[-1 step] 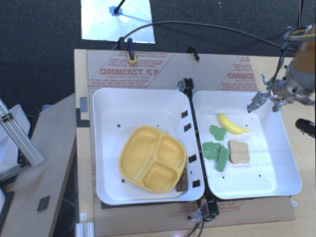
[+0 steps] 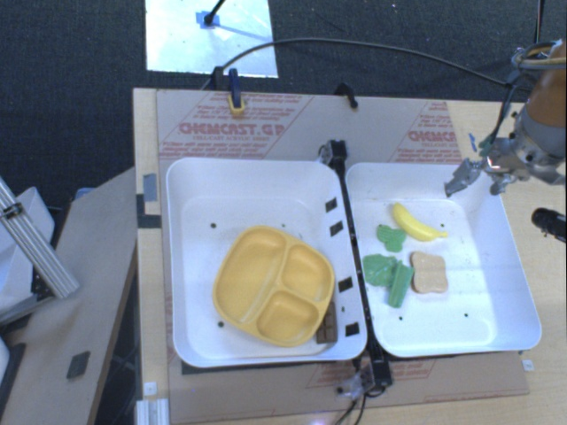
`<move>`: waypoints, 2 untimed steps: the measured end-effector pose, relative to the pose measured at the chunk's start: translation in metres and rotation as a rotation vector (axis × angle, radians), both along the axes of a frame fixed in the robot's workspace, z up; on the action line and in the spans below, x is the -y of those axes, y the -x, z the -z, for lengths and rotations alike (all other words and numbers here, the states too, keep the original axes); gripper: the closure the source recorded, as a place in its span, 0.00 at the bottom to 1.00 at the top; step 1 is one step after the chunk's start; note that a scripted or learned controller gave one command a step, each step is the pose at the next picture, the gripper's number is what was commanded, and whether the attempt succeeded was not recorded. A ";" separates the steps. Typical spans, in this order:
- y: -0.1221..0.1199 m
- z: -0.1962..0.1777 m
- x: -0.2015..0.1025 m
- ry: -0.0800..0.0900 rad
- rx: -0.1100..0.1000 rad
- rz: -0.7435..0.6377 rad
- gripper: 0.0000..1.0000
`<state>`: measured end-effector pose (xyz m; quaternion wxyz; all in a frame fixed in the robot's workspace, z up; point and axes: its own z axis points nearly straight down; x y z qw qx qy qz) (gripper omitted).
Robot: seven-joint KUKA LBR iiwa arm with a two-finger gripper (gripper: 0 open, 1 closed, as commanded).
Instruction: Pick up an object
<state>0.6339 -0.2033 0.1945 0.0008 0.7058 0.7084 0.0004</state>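
While the gripper [image 2: 483, 173] hangs with fingers apart and nothing between them over the right bin's [image 2: 509, 237] far corner, the approach seems underway, and next calls for descending toward the banana [image 2: 416, 223].

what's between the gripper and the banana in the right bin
Nothing visible. The gripper hangs over the far right corner of the right bin, and the banana lies nearer the camera on the bin floor with bare white floor between them. The green pieces and the toast lie beyond the banana, off that path.
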 end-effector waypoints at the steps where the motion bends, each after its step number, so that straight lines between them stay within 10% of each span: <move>1: 0.000 0.041 0.001 0.000 -0.001 0.001 0.00; 2: 0.007 0.100 -0.001 -0.001 -0.003 0.002 0.00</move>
